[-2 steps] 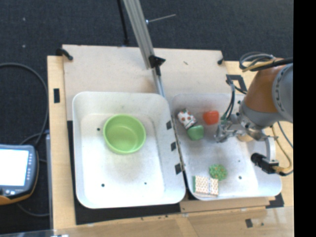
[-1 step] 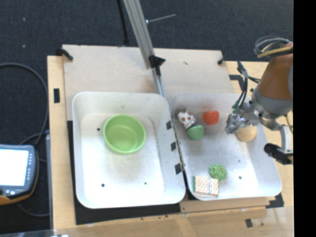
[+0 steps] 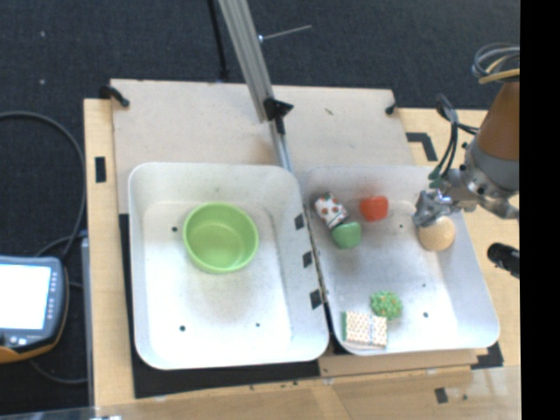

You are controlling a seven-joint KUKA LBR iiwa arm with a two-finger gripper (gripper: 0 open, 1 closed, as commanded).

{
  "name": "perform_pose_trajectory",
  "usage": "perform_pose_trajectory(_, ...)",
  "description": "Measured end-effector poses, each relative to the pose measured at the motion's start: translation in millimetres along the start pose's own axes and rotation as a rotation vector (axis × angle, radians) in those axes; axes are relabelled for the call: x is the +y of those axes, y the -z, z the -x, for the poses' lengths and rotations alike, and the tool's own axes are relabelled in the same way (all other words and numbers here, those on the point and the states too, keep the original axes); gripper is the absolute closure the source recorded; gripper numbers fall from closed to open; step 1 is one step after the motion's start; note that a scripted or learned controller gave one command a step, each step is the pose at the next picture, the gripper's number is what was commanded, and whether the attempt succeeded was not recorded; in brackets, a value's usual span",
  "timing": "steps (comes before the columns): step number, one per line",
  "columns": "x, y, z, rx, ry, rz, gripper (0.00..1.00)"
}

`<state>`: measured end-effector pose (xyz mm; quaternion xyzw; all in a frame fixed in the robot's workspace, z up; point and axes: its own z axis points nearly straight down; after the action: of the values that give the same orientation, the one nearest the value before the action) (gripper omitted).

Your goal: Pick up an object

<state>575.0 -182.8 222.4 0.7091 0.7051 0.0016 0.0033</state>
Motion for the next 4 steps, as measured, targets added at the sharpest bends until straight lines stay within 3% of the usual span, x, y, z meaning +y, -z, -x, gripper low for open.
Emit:
perform_pose_trajectory(1, 1.7, 46.7, 1.7, 0.0, 0.008, 0.0, 1.0)
perform_pose_trajectory(4, -6.5, 41.0, -150.9, 0.004, 0.014, -0.003, 1.0)
